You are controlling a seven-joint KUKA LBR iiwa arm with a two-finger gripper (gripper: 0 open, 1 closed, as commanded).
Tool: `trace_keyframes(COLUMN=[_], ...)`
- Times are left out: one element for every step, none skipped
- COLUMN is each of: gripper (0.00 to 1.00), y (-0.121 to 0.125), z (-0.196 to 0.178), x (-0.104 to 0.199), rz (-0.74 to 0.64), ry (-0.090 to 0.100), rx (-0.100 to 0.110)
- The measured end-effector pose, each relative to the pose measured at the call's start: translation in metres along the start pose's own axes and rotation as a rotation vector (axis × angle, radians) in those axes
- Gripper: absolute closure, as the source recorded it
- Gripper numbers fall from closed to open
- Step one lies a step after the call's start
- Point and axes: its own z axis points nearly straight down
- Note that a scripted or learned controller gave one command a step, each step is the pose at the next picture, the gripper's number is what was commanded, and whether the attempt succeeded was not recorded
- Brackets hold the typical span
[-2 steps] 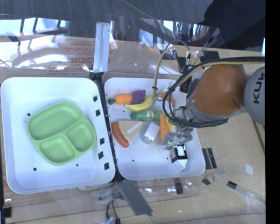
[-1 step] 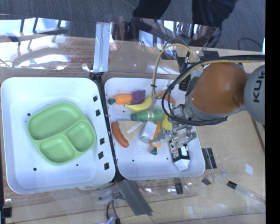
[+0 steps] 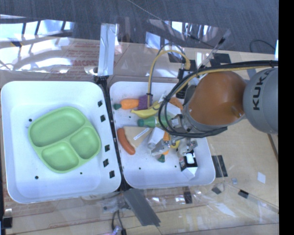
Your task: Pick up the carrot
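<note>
Carrot (image 3: pixel 129 103) lies in the right bin (image 3: pixel 137 177), far-left part, orange w/ a green end pointing left, not touched by anything. Just right of it sits a purple item (image 3: pixel 143 101), then a banana (image 3: pixel 148 113) slanting toward the arm. Nearer, by the bin's left wall, an orange-red sausage-shaped piece (image 3: pixel 126 141) lies on its own; a pale wedge (image 3: pixel 137 133) sits beside it. Gripper (image 3: pixel 167 143) hangs over the bin's middle, well apart from the carrot, above small cluttered bits I can't make out. Can't tell how the claw stands; the wrist hides it. Left bin (image 3: pixel 19 180) holds a green divided plate (image 3: pixel 63 138).
</note>
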Motion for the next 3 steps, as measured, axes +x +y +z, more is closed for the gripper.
trace_keyframes(gripper=[1.0, 0.0, 0.0], y=[-0.002, -0.002, -0.01], z=[-0.009, -0.009, 0.015], x=[-0.003, -0.003, -0.006], rz=[-0.008, -0.008, 0.004], ry=[-0.003, -0.003, -0.009], rx=[0.006, 0.005, -0.015])
